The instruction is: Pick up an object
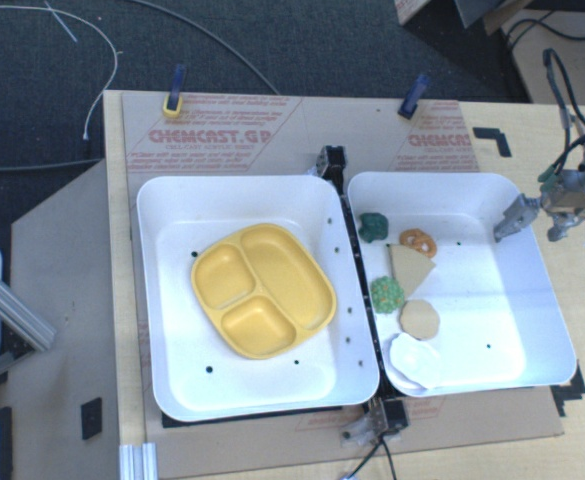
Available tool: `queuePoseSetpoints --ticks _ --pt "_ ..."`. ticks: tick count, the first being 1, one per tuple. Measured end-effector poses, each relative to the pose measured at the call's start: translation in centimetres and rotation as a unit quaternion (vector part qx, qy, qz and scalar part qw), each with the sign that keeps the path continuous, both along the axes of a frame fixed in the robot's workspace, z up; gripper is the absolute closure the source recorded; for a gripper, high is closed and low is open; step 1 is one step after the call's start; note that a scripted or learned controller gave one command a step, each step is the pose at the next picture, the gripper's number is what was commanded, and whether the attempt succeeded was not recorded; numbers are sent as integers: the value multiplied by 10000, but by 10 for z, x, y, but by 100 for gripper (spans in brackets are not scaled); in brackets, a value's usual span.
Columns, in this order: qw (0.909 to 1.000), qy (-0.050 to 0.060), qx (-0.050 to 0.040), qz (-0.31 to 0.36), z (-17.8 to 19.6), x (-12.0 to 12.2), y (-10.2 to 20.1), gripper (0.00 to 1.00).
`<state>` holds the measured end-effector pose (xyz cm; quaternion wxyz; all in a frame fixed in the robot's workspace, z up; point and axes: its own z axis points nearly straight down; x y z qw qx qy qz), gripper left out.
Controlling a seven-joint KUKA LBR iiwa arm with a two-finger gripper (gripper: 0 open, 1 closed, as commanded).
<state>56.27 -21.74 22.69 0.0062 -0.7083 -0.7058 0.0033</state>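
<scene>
The right bin (502, 298) holds several small items along its left side: a dark green piece (373, 227), a brown pretzel (417, 239), a tan wedge (409, 267), a light green broccoli-like piece (386, 292), a round tan lump (419, 319) and a white object (412, 360). My gripper (535, 223) hangs over the bin's upper right rim, well to the right of these items. Its two grey fingers are spread open, with nothing between them.
The left bin (172, 358) holds a yellow divided plate (263, 289). Two blue clamps (176, 91) (413, 96) grip the board's far edge. A black bracket (331, 160) sits between the bins at the back. Cables hang at the far right.
</scene>
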Motion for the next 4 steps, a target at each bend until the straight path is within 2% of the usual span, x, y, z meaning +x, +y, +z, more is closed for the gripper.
queuePoseSetpoints --ticks 1,3,4 --pt "10000 -66 -17 19 7 3 1 0" --pt "10000 -39 -7 20 -78 6 -3 0" --pt "10000 -35 -1 21 -129 2 7 0"
